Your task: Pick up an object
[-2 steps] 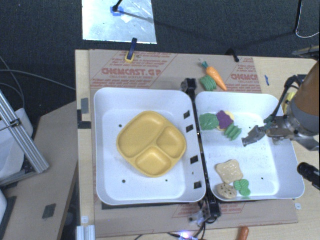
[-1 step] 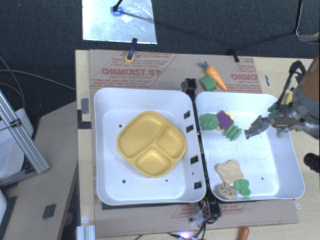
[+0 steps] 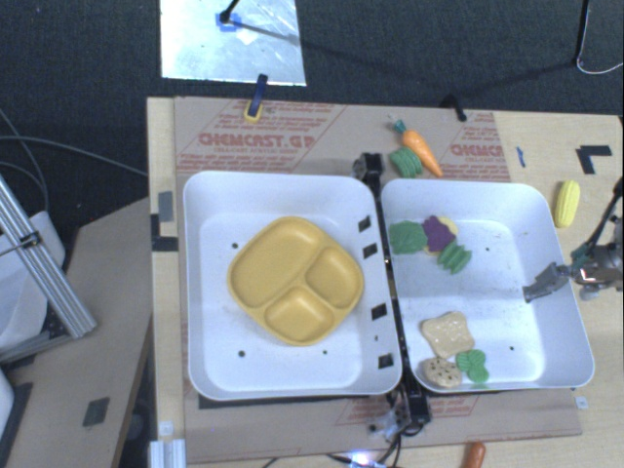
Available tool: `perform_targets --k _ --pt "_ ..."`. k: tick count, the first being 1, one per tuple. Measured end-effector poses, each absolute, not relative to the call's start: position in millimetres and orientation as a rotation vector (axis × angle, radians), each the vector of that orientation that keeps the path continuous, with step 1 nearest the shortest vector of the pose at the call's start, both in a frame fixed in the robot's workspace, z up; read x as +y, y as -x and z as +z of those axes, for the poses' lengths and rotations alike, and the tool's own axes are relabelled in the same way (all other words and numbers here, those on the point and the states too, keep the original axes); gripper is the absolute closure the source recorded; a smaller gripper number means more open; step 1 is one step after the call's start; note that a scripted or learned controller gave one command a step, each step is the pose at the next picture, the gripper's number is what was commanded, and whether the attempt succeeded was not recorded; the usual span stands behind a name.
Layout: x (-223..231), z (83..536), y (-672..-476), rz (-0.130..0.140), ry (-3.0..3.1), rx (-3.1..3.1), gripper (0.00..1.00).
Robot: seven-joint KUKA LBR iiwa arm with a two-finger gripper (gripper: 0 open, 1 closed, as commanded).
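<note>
I see the toy food in the right bin point(image 3: 526, 208): a green, purple and green cluster point(image 3: 430, 239) toward 11 o'clock, and a bread slice point(image 3: 448, 334), a cookie point(image 3: 441, 371) and a green piece point(image 3: 474, 365) toward 7 o'clock. The gripper point(image 3: 544, 283) hangs at the bin's 3 o'clock edge, holding nothing I can see; it is blurred, so whether the claw is apart or together I cannot tell. The left bin point(image 3: 210, 222) holds 1 yellow divided plate point(image 3: 295, 280). A toy carrot point(image 3: 420, 147) and corn point(image 3: 566, 203) lie outside on the bench.
</note>
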State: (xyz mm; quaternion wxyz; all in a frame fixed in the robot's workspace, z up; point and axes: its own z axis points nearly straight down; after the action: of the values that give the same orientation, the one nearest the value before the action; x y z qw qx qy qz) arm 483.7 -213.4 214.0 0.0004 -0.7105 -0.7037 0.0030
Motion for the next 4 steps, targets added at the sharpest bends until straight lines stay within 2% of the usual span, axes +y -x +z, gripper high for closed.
perform_targets --k 1,2,3,4 --pt "-207.4 385.8 -488.4 -0.014 2.229 -2.243 0.0" --pt "-146.4 545.1 -487.2 -0.021 2.224 -2.246 0.0" --pt "-149.1 547.2 -487.2 -0.006 2.219 -2.237 1.0" --pt "-200.5 409.5 -485.5 0.008 2.221 -2.212 1.0"
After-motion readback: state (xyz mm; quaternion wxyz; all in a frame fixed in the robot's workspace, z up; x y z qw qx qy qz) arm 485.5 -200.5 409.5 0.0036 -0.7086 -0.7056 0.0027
